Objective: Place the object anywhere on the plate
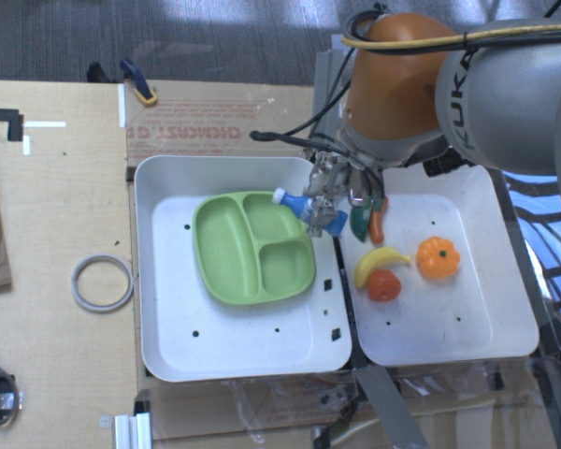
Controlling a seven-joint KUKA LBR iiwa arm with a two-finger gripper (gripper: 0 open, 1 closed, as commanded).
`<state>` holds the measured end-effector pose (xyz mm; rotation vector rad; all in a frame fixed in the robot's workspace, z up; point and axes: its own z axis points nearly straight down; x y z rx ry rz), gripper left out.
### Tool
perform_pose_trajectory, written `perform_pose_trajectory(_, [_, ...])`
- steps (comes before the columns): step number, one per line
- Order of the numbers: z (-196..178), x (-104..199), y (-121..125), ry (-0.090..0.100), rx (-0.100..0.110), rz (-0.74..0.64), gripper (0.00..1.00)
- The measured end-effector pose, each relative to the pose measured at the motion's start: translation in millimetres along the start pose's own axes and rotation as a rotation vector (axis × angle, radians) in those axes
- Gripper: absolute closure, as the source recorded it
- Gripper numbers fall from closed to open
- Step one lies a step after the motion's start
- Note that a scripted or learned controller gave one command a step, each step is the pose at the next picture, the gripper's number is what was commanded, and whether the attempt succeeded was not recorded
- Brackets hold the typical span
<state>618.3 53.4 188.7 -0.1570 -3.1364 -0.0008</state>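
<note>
A green divided plate (252, 248) lies in the left bin (164, 325). My gripper (322, 202) hangs over the plate's right rim, close to the wall between the two bins. Between its fingers sits a small blue object with a white tip (297, 204), and the gripper is shut on it. The white tip points left over the plate's upper right compartment. The blue object's right end is partly hidden by the fingers.
The right bin (467, 330) holds a yellow banana (378, 263), a red tomato-like piece (384, 286), an orange pumpkin-like piece (438, 257) and a green and red piece (366, 221) just right of the gripper. A grey ring (103, 282) lies on the bench at left.
</note>
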Motion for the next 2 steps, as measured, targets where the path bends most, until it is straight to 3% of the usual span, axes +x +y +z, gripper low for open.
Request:
perform_pose_trajectory(1, [-0.4,-14.0,-2.5,-0.001,-0.001,-0.496,1.00])
perform_pose_trajectory(2, [-0.6,-14.0,-2.6,-0.002,-0.002,-0.496,0.00])
